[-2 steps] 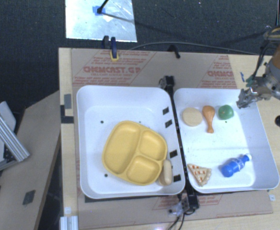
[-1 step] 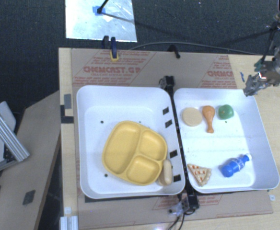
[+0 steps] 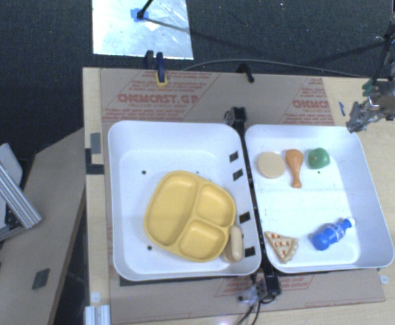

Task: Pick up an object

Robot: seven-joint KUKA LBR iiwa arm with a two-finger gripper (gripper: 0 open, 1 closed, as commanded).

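Gripper point(image 3: 361, 116): above right bin's point(image 3: 360, 202) far right corner, finger state cannot tell (blurred) | bin holds bottle point(image 3: 331, 233), pizza slice point(image 3: 282, 246), drumstick point(image 3: 295, 166)

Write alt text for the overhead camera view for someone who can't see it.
The robot's gripper hovers beyond the upper right corner of the right white bin, which holds a tan disc, drumstick, green ball, pizza slice and blue bottle. The left white bin holds a yellow divided plate and bread roll.

Glossy plastic bins point(image 3: 184, 135), matt cardboard point(image 3: 184, 93)
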